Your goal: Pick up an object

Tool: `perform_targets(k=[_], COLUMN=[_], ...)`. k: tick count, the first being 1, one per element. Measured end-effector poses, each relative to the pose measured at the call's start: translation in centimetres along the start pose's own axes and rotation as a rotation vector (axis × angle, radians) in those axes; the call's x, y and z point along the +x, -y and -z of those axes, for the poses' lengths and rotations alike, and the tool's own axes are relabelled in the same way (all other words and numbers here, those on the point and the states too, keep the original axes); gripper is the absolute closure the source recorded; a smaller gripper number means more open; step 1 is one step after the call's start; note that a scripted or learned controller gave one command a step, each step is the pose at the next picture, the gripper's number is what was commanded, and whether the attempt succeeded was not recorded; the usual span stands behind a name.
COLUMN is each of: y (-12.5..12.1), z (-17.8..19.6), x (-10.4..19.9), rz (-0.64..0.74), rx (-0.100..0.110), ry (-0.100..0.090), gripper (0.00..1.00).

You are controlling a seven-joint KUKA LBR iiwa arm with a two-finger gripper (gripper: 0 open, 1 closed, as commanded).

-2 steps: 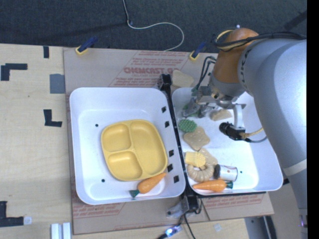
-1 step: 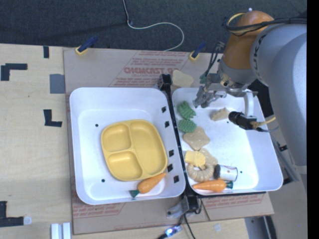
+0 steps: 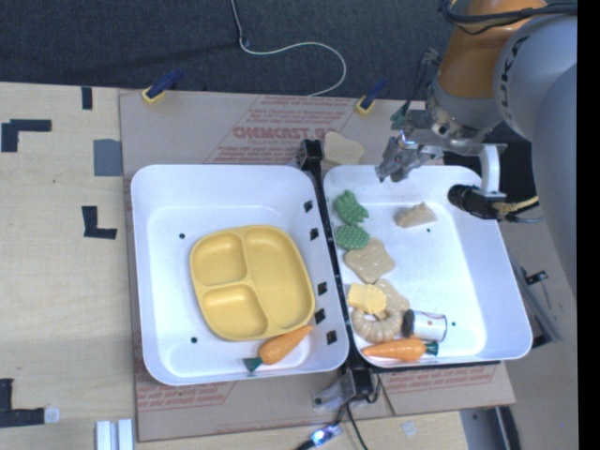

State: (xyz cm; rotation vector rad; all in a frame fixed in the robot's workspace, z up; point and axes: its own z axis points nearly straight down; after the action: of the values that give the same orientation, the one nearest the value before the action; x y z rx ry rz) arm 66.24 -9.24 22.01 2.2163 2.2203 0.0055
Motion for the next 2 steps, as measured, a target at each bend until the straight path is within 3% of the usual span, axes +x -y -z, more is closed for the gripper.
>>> perform_targets(k=[1,2], y=[0.0,2.9], z=[0.4,1.3], x=[0.1,4.0], rz=[-0.001,0.002], rx=[0.006,0.008], ry=[-0.001,-0.002], gripper=[1.0,1.0])
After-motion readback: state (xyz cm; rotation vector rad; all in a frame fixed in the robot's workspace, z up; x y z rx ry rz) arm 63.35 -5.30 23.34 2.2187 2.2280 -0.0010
